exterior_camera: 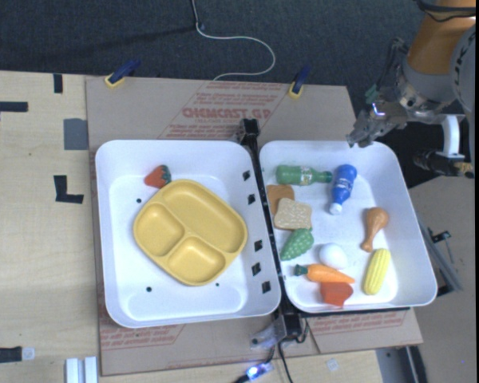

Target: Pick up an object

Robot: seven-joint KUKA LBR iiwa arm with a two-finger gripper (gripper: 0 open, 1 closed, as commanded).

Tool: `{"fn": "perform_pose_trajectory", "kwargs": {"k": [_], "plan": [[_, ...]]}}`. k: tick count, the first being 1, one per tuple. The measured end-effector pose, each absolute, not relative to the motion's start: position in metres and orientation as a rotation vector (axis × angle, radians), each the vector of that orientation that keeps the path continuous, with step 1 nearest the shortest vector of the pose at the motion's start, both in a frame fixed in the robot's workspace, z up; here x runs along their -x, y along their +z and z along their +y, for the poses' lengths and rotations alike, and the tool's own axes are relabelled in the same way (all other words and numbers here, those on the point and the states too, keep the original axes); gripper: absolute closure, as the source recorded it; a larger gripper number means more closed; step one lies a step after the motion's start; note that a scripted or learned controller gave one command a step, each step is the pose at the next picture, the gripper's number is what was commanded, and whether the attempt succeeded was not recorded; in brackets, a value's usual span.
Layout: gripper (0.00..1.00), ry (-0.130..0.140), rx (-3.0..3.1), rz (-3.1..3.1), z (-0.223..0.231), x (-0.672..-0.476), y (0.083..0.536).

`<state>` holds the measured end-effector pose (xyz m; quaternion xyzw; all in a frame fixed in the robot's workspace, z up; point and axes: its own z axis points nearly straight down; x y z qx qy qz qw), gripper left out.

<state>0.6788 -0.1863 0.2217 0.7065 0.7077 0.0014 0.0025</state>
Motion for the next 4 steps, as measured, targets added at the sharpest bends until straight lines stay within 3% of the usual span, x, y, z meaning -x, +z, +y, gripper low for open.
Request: {"fn": "perform_pose_trajectory", "kwargs": {"k": [4], "plan": [[1.0,-0.001,-2.216,2.232,0.023,-0.593,0.228]]}}
